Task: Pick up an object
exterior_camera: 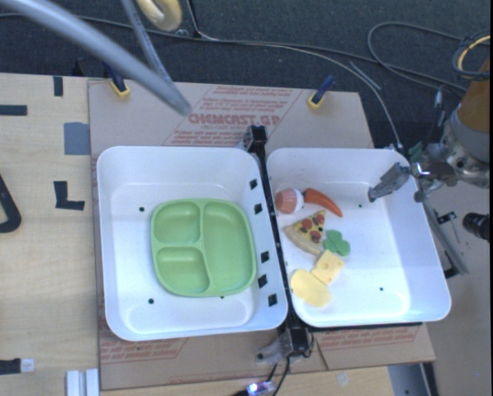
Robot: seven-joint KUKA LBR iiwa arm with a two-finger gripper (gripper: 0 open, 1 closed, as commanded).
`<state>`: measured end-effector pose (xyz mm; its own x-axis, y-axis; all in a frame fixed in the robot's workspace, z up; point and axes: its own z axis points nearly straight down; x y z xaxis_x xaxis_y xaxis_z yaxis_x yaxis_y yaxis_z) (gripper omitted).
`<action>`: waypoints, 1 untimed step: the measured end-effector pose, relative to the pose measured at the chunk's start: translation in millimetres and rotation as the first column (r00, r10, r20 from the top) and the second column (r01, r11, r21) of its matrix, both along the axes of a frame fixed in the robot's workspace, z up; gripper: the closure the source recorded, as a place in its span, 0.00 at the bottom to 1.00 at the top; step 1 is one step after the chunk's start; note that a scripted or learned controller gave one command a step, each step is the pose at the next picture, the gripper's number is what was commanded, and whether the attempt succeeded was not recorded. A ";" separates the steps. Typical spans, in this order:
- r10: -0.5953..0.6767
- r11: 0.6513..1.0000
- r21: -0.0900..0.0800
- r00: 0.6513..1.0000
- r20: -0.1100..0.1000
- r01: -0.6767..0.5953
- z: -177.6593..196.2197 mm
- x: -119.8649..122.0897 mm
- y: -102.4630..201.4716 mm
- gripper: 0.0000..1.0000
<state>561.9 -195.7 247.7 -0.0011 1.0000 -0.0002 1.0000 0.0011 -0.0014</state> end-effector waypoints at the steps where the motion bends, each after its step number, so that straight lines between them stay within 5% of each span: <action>1: 0.001 1.000 0.000 1.000 -0.003 -0.001 -51.6 7.9 6.2 0.00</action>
